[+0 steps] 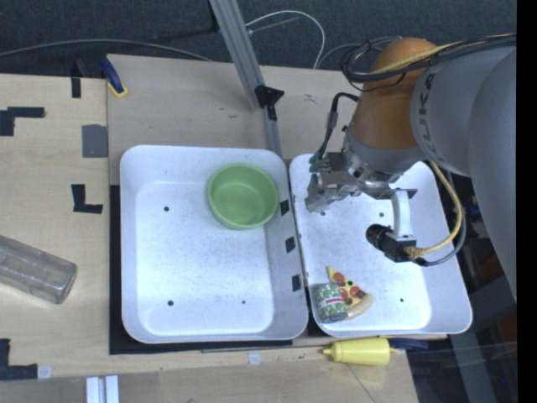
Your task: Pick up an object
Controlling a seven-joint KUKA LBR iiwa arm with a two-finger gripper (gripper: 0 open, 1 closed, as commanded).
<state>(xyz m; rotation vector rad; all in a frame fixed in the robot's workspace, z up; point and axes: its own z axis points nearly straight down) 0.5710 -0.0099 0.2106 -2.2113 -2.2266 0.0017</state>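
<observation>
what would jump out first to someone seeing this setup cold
Likely the bulky grey arm with its orange band reaching in from the right, its gripper low at the right bin's upper-left corner. Next the green bowl in the left bin, and the colourful pizza-slice toy near the right bin's front edge.

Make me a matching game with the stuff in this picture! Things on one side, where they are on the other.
Things:
1. round green plastic bowl
2. toy pizza slice
3. yellow squeeze bottle
4. clear plastic tube

Places:
A. right white bin
B. bench, left of the bins
C. left white bin
D. bench, below the right bin

Pairs: 1-C, 2-A, 3-D, 4-B
</observation>
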